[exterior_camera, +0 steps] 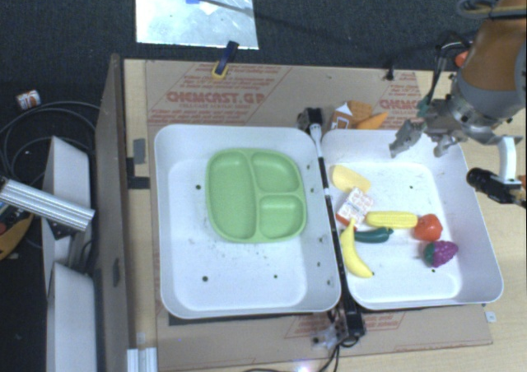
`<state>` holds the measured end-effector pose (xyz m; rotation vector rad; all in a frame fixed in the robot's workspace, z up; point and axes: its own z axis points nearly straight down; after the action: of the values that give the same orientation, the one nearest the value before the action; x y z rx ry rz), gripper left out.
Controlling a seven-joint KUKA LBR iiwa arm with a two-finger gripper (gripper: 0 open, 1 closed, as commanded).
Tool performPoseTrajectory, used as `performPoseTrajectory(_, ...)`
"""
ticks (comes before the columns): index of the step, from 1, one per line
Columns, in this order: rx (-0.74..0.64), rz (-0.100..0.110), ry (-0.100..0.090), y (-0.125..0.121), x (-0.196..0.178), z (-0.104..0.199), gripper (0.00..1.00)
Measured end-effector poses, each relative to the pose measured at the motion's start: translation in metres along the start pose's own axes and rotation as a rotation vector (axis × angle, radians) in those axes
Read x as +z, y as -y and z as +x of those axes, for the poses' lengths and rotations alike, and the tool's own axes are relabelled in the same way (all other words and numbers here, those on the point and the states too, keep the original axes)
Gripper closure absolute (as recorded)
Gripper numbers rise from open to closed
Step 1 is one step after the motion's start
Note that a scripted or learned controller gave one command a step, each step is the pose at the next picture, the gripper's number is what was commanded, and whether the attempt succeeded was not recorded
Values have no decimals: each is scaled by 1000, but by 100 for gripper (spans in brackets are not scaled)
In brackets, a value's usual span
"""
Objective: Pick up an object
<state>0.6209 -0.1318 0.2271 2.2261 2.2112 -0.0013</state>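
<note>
Seen from above at a slant, two shallow white bins sit side by side on a brown board. The left bin [185,280] holds a pale green divided plate [254,196] with three sections, lying flat near the bin's middle.

The right bin [473,267] holds a small heap of toy food, gathered toward its left and centre. A banana [354,253] lies along the left wall, curving toward the front. Just above it rests a small white packet with red print [354,204], and above that a pale yellow piece [348,177]. An ear of yellow corn [392,219] lies crosswise, with a dark green vegetable [373,235] just below it, touching the banana. To the right of the corn sits an orange-red tomato-like piece [426,227], and just below that a purple bunch of grapes [440,253].

The grey arm enters from the right (its orange band at the top right corner). Its gripper [422,138] hangs above the far edge of the right bin, well apart from the food. The two fingers stand spread, with nothing between them.
</note>
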Motion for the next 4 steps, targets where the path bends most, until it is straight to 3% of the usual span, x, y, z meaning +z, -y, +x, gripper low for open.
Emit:
performPoseTrajectory(1,-7,13,-6,50,115,25,0)
performPoseTrajectory(2,-5,-20,-3,77,137,27,0)
performPoseTrajectory(3,-3,-5,3,61,127,-53,0)
performPoseTrajectory(4,-14,6,-7,103,144,18,0)
